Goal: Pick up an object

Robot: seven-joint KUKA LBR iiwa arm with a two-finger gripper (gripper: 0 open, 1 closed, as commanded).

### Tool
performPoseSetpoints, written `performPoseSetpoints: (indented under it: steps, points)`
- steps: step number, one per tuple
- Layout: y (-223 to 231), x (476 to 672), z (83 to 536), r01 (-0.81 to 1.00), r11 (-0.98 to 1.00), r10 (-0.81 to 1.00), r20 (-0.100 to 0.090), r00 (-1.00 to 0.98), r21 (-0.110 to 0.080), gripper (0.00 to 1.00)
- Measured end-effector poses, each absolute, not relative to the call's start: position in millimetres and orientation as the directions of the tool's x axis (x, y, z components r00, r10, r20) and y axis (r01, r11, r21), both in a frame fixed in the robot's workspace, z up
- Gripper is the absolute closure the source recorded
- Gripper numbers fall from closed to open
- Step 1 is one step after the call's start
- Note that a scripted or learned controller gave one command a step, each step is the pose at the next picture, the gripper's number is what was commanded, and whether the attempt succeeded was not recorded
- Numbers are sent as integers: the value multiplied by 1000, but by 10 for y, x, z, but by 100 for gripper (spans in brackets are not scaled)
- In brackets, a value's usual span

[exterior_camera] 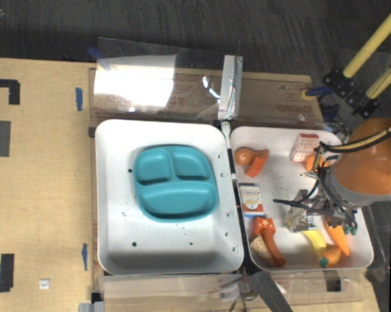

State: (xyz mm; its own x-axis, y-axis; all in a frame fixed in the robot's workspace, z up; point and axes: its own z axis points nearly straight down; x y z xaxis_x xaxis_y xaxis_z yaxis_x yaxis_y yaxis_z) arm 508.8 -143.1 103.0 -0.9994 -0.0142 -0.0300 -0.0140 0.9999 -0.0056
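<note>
The toys lie in the right bin (361,257): a yellow banana (315,240), an orange carrot (339,240), a small box (251,199). The gripper (307,215) hangs low over them, beside the banana. Wires hide its tips, so I cannot tell its state. A teal tray (175,182) sits in the left bin (111,200).

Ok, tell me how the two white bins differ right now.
The left bin carries a single teal divided plate lying flat near its middle; the right bin carries many small toy items scattered about, among them a carton and a yellow piece. The gripper is down over the right bin, while nothing reaches over the left bin. Both are shallow, white, rounded at the corners, and sit side by side.
</note>
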Motion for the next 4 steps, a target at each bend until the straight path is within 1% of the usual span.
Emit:
performPoseSetpoints:
  steps: [1,2,3,4]
  points:
    - [-1429,5084,1023,-14,1000,-14,-28,-999,-5,0]
    - [-1669,5730,891,57,998,57,-13,-998,-1,0]
    - [-1767,5018,893,99,995,99,-11,-995,-1,0]
    - [-1700,4842,896,98,995,98,-16,-995,-2,0]
